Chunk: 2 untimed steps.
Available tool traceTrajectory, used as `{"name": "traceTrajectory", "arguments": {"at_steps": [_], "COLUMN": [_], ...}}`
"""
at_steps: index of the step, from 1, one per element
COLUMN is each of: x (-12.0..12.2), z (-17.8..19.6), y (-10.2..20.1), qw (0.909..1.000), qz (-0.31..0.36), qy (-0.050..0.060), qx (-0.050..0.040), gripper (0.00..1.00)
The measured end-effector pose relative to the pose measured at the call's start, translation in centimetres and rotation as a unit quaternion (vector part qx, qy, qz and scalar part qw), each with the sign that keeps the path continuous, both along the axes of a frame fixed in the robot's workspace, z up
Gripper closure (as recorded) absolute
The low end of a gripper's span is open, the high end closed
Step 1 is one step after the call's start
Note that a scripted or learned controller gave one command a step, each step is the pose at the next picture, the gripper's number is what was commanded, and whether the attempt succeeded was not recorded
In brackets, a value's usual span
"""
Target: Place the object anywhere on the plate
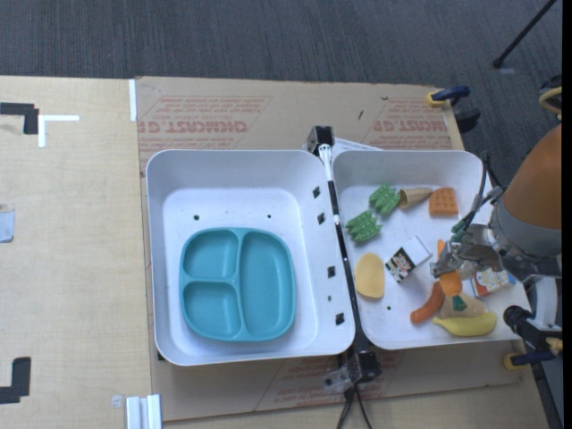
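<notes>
Hard to tell whether the claw, low over the crowded toy food near the right bin's right edge, grips anything; easy to snag a neighbour or reach the teal plate in the left bin empty.

You're looking at a robot lab bench, not anyone's kitchen: two white bins clipped side by side on a cardboard sheet, grey carpet at the far side, toy food right, a divided teal plate left.
</notes>
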State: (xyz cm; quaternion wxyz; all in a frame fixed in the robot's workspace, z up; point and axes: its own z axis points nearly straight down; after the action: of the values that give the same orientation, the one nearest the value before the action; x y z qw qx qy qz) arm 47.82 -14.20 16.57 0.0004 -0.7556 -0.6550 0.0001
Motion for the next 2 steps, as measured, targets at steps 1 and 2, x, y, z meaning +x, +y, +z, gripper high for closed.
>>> {"name": "traceTrajectory", "arguments": {"at_steps": [1, 2], "x": [6.2, 3.0], "z": [12.4, 2.4], "y": [1.3, 6.7], "qw": [0.9875, 0.9784], "qz": [-0.158, -0.207], "qy": [0.001, 0.003], "qx": [-0.0021, -0.0008], "gripper": [1.0, 1.0]}}
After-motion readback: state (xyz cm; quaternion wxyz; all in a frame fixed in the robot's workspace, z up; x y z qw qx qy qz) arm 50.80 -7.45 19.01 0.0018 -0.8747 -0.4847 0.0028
